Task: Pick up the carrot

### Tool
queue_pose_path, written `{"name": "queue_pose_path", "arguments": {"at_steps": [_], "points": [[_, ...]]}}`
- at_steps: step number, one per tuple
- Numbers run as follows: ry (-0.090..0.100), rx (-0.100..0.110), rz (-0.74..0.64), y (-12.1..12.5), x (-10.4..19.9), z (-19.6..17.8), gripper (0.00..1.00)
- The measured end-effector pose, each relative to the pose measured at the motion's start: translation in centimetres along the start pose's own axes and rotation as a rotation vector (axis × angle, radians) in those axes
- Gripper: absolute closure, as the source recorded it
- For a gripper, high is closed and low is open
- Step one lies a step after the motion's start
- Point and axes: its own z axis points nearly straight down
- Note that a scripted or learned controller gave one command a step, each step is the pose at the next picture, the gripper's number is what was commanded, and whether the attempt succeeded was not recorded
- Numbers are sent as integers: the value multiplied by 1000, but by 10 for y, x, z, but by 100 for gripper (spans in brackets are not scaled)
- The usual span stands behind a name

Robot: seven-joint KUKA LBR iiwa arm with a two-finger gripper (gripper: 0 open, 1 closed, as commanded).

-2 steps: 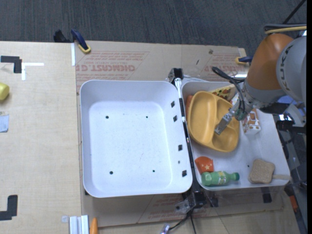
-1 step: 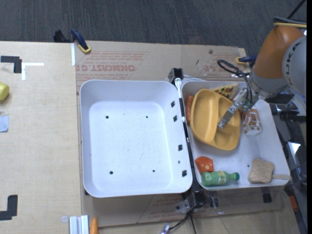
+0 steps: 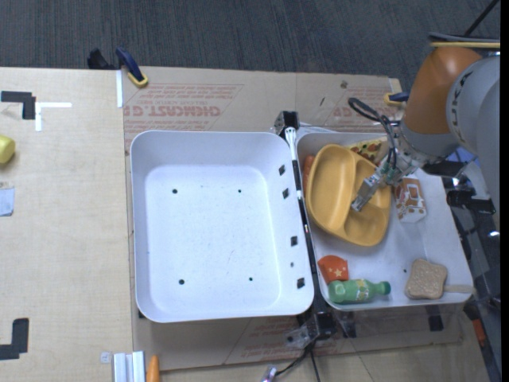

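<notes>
- Overhead, two white bins sit side by side on the tabletop [image 3: 64, 277]: the left bin [image 3: 151, 293] and the right bin [image 3: 453, 237].
- Reaching in from the right, the arm [image 3: 445, 94] has its gripper [image 3: 362, 200] low over the right bin, above a yellow bowl [image 3: 338, 193] that lies tilted against the bin's left wall.
- Whether the gripper is spread or closed I cannot tell; its tip reads as one grey blur against the bowl, with nothing seen between its tips.
- A sliver of orange [image 3: 307, 168], squeezed between the bowl and the bin's left wall, may be the carrot, but too little shows to be sure.
- Near the front of the right bin lie a red pepper-like piece [image 3: 332, 267], a green bottle [image 3: 359, 290] on its side just before it, and a tan slice of bread [image 3: 426, 278] to the right.
- A small white carton [image 3: 410, 198] lies just right of the bowl, and a printed pack [image 3: 371, 147] peeks out behind the bowl's far edge.
- On the tabletop well left of the bins rests a yellow thing [image 3: 5, 150], cut by the frame edge.
- A blue-and-yellow clamp [image 3: 131, 67] lies beyond the left bin's far corner.
</notes>
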Motion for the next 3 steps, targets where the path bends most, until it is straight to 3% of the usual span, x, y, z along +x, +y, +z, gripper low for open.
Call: {"name": "queue_pose_path", "arguments": {"at_steps": [1, 2, 3], "points": [[92, 24, 474, -13, -26, 2, 0], [136, 17, 645, -12, -39, -2, 0], [46, 27, 974, 5, 2, -5, 0]]}}
